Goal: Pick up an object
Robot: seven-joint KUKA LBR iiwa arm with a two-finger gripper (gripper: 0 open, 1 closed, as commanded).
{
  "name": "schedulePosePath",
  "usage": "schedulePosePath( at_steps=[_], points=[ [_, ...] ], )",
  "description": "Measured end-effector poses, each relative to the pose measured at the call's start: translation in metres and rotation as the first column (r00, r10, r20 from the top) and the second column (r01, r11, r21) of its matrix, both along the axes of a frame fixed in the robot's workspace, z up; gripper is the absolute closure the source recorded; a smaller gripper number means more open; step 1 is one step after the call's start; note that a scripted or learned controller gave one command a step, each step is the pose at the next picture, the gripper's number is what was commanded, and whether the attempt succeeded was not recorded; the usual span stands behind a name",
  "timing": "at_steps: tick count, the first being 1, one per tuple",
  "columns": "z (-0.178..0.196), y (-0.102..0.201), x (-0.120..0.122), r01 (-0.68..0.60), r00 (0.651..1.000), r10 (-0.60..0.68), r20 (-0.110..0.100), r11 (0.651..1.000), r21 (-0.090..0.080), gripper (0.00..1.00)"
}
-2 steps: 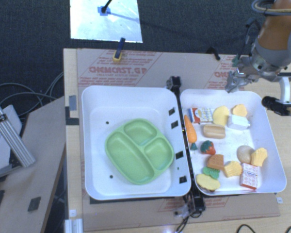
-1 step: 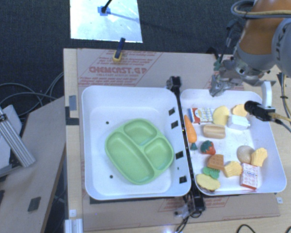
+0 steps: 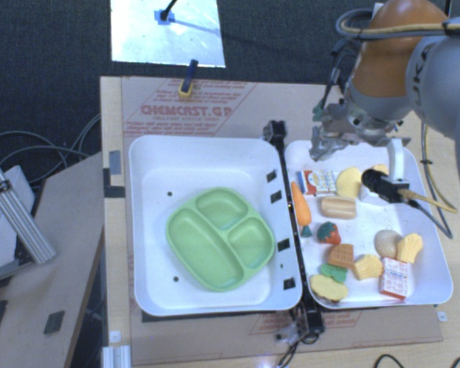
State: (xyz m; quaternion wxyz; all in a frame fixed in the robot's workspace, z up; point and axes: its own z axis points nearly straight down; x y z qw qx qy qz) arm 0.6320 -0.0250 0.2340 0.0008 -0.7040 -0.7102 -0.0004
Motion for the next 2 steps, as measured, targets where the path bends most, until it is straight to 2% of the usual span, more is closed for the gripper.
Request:
schedulePosePath(
  at_steps=[1, 2],
  points=[
    [0.0, 0.051, -0.003, 0.0, 1.0, 0.0, 0.001, 1.0, 0.0, 1.0],
    [-0.019, 0.055, -0.003, 0.003, 1.0, -0.003, 0.0, 1.0, -0.002, 1.0]
  ],
)
